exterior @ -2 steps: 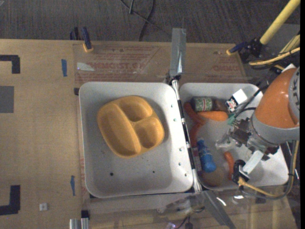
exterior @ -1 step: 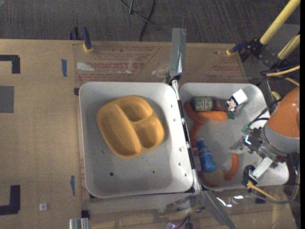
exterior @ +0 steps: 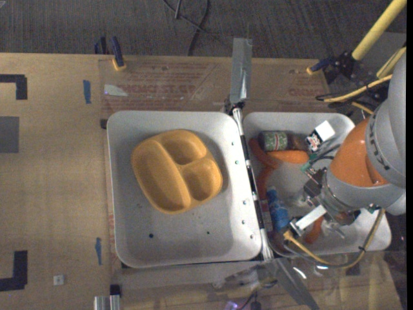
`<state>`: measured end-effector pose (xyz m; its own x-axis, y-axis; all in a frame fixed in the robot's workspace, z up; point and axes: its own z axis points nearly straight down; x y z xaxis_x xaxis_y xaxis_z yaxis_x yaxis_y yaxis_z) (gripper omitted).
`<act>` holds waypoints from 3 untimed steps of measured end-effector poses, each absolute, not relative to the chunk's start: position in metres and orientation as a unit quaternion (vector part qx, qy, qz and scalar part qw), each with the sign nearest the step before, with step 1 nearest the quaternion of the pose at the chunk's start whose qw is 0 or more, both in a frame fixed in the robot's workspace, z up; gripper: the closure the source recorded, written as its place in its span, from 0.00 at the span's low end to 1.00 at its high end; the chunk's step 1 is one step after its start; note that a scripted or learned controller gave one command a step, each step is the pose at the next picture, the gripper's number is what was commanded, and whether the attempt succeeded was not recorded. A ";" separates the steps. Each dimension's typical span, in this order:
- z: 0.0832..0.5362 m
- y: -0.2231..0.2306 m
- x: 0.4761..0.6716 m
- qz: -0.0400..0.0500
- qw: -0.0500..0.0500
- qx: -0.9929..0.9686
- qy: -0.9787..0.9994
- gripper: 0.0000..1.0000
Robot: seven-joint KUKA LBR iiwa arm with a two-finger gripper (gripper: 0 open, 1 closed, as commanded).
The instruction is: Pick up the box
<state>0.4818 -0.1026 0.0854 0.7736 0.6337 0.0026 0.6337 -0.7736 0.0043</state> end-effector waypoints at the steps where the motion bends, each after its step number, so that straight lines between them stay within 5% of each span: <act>1: 0.085 -0.158 0.482 0.002 0.000 0.922 0.387 0.00; 2: 0.086 -0.187 0.483 0.003 0.000 0.935 0.355 0.00; 3: 0.086 -0.200 0.484 0.004 -0.013 0.920 0.392 0.00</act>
<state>0.4837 -0.2003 0.0857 0.6925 0.7212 0.0172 0.7214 -0.6922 -0.0209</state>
